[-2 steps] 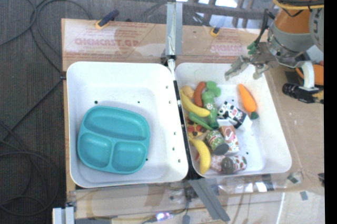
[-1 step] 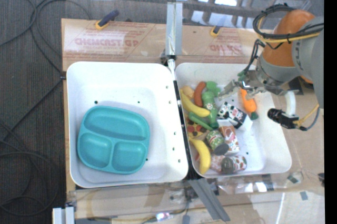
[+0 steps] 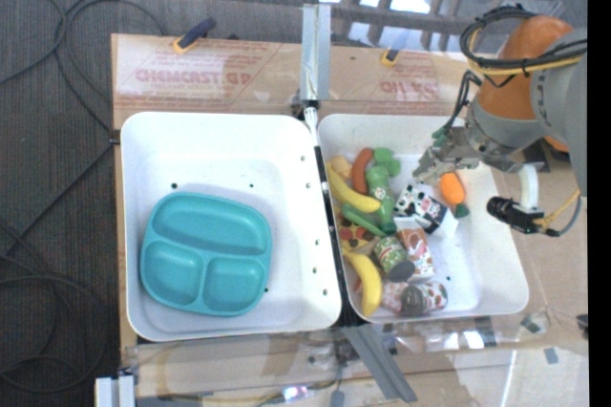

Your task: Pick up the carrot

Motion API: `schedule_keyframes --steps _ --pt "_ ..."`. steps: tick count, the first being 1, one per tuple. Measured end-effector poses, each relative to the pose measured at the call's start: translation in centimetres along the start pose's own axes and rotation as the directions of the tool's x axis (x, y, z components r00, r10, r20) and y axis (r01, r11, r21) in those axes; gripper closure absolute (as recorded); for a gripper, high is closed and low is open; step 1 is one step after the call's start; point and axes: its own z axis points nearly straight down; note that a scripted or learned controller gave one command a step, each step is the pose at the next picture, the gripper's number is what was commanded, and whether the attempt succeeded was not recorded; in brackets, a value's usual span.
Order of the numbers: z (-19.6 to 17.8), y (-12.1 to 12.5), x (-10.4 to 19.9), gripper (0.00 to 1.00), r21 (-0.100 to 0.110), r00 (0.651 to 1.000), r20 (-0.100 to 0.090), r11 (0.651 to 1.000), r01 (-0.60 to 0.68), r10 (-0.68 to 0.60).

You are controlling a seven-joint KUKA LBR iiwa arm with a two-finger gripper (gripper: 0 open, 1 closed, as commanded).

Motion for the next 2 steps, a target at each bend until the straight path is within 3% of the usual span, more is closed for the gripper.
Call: schedule_keyframes --steps 1,2 --pt "2.3 -3.7 -2.2 1.00 0.000 1.000 0.002 1.000 0.014 -0.014" --pt "-9.6 -2.3 1.1 1.00 0.009 0.980 0.007 0.980 -0.198 0.198"
